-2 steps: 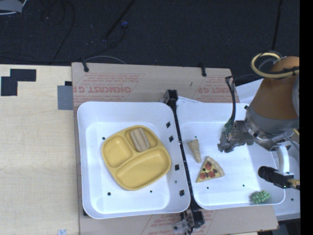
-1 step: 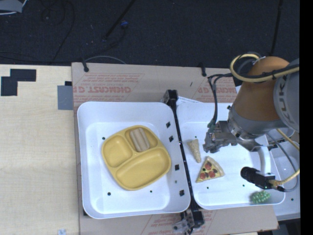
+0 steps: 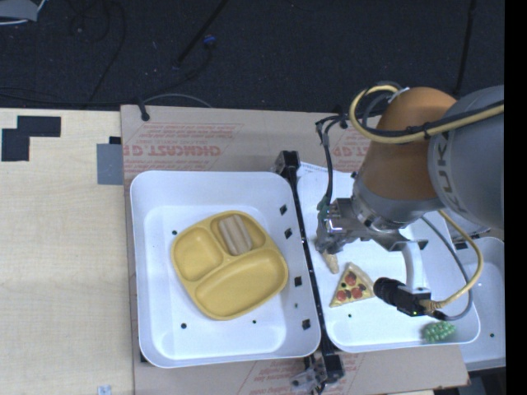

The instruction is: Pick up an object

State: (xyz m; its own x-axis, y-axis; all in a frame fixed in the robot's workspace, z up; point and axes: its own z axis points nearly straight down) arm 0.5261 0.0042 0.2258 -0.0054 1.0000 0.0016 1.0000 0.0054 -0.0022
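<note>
The pale wooden tabletop (image 3: 58,262) carries a cardboard sheet (image 3: 206,142), and both bins sit on it. In the left bin (image 3: 152,220) a yellow divided plate (image 3: 247,286) lies flat and turned at an angle, with a tan ridged piece (image 3: 236,234) in its upper right compartment. A black strip (image 3: 300,245) runs between the two bins.

In the right bin (image 3: 362,336), close to that strip, a small tan piece (image 3: 331,262) lies just under my claw (image 3: 329,239). I cannot tell whether they touch. A toy pizza slice (image 3: 352,285) lies just beside the tan piece on its right. A green knobbly cluster (image 3: 439,332) sits well apart in the near right corner.

My arm reaches in from the right, its orange band (image 3: 403,151) high over the right bin and the wrist bent down towards the bin's left side. I cannot tell whether my claw is apart or together.

Beyond the cardboard the floor (image 3: 247,39) is dark, with loose cables across it.
</note>
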